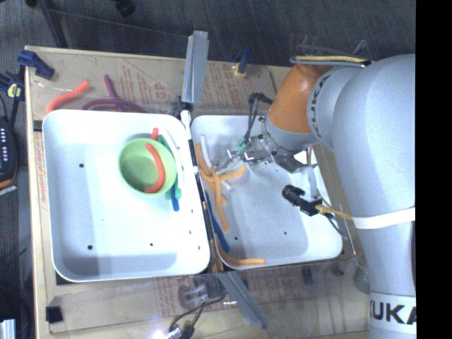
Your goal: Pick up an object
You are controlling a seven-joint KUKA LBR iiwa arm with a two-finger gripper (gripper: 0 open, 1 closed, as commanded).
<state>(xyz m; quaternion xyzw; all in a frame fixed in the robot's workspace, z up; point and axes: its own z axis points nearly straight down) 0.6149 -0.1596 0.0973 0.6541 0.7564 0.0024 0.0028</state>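
My gripper [232,159] hangs low in the upper left part of the right bin [282,242], just above a cluster of orange strips [227,177]. One long orange strip [214,196] runs down that bin's left wall. Another orange strip [247,261] lies along its near wall, and a blue stick [221,240] rests by the left wall. In the left bin [92,217] a green bowl [143,165] sits with a red curved strip [167,162] across it and a blue piece [174,199] beside it. Nothing visibly sits in the gripper.
The grey arm [367,140] covers the right bin's right side, with a black fitting [299,198] and yellow cable [333,211] hanging over the bin. Orange [67,96] and purple strips [113,104] lie on the bench behind the left bin. A metal bar [195,66] stands between the bins.
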